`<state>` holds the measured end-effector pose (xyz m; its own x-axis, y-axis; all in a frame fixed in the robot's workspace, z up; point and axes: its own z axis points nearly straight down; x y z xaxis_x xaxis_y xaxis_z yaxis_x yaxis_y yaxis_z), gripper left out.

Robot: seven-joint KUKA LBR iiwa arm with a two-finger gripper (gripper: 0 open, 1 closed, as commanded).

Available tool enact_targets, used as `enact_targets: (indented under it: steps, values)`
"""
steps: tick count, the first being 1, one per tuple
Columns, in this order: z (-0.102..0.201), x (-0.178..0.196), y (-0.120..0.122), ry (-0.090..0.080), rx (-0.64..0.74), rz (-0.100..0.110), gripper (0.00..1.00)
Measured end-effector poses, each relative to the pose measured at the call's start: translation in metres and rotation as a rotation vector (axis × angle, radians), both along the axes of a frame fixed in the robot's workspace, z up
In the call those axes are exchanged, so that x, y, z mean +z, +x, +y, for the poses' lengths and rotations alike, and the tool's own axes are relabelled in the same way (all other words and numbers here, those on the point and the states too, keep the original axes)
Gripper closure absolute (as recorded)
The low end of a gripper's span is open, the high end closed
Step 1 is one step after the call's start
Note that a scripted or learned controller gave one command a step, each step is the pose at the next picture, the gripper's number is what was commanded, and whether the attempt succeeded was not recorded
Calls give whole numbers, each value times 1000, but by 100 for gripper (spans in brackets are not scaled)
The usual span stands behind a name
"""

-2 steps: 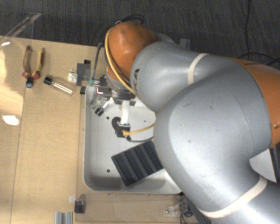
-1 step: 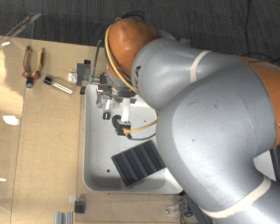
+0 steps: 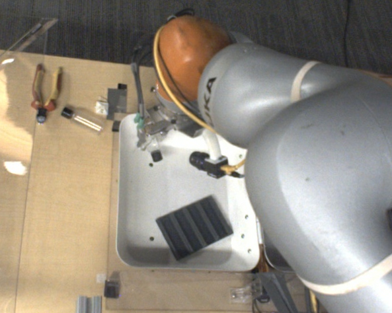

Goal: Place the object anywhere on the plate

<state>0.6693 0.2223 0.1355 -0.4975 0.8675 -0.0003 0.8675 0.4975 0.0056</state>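
Observation:
My gripper (image 3: 149, 134) hangs over the far left corner of the white bin (image 3: 134, 248), at the end of the grey arm with its orange band. A small dark piece (image 3: 156, 155) sits just below the gripper; whether it is held or lying on the bin floor is unclear. A black ribbed rectangular slab (image 3: 193, 226) lies flat and turned at an angle in the near part of the same bin. The arm's bulk hides the bin's right side and everything to the right of it.
On the wooden bench left of the bin lie red-handled pliers (image 3: 46, 89), a small clear tube with a black cap (image 3: 82, 118) and a grey-black block (image 3: 116, 100). Small brackets (image 3: 111, 287) stand near the bin's front left corner. A black cable plug (image 3: 207, 163) hangs from the arm.

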Motion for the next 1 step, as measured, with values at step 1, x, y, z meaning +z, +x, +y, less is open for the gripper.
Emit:
enact_targets:
  steps: [1]
  values:
    - [-24, -45, -64, -1, 444, -10, 100]
